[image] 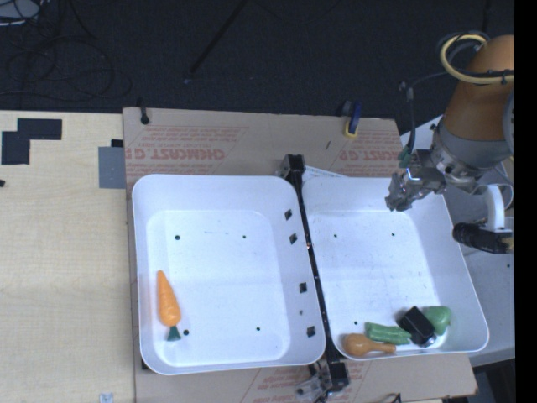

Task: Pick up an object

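Observation:
An orange toy carrot [168, 300] with a green stem lies near the left wall of the left bin [210, 193]. In the front right corner of the right bin [369, 225] lie an orange pear-shaped toy [366, 345], a green vegetable toy [388, 333], a black block [417, 325] and a light green piece [438, 316], all close together. My gripper [403, 193] hangs over the far right part of the right bin, well away from those toys, and nothing shows between its fingers.
Both bins sit on a brown cardboard sheet [252, 141]. A black divider strip [304, 250] with clips runs between the bins. A blue and yellow clamp [352, 120] stands at the cardboard's back edge. Cables lie on the dark floor behind.

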Motion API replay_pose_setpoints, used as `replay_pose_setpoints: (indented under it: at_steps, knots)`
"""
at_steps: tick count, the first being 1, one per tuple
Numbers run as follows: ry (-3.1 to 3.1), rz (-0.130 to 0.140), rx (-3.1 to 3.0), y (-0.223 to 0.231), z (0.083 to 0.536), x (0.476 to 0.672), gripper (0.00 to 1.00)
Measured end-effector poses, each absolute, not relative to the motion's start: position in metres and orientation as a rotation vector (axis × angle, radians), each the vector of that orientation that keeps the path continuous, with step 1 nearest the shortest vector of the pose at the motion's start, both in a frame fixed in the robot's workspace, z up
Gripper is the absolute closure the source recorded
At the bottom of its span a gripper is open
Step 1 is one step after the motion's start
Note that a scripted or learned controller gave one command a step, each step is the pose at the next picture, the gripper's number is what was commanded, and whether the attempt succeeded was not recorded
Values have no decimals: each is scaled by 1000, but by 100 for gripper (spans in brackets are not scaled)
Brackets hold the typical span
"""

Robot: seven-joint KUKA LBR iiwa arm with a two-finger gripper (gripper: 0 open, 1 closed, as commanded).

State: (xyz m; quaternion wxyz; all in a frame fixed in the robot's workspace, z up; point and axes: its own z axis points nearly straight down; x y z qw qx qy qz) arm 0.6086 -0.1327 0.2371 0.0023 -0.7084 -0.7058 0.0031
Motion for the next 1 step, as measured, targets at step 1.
replay_pose_setpoints:
  at_steps: [1]
  knots:
    - [-2216,9,-2219,-158,173,617,100]
